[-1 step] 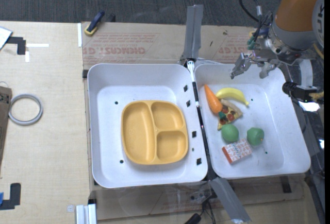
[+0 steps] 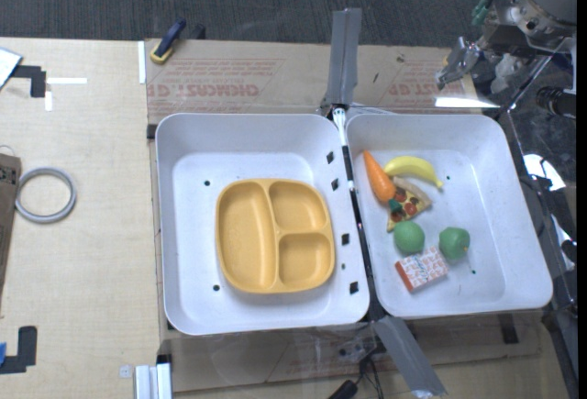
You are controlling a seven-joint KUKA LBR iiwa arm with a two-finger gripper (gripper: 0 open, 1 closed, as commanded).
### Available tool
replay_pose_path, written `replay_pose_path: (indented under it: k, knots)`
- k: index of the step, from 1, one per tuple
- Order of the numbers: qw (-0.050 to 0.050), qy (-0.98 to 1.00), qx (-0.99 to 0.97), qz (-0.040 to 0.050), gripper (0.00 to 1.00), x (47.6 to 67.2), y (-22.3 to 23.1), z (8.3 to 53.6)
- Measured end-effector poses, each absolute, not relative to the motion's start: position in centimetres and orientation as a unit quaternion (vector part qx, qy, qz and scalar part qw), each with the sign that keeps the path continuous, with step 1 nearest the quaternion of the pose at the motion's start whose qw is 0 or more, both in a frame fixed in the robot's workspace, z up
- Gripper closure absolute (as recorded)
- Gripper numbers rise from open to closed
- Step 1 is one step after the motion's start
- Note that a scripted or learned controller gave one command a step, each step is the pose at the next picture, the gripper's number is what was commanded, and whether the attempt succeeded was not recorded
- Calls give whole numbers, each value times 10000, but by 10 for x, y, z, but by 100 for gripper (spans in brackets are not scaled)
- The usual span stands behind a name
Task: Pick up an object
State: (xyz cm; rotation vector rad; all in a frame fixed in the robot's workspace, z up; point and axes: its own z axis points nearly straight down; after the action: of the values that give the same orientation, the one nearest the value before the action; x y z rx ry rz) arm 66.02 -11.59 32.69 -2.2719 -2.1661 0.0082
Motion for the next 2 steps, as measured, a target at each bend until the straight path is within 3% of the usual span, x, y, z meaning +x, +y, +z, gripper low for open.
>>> replay_pose_path:
  k: [1, 2]
  knots:
    - [35, -6912, -7226, 63, 100, 662, -116, 331]
    - [2, -6361, -7716, 15, 100, 582, -114, 441]
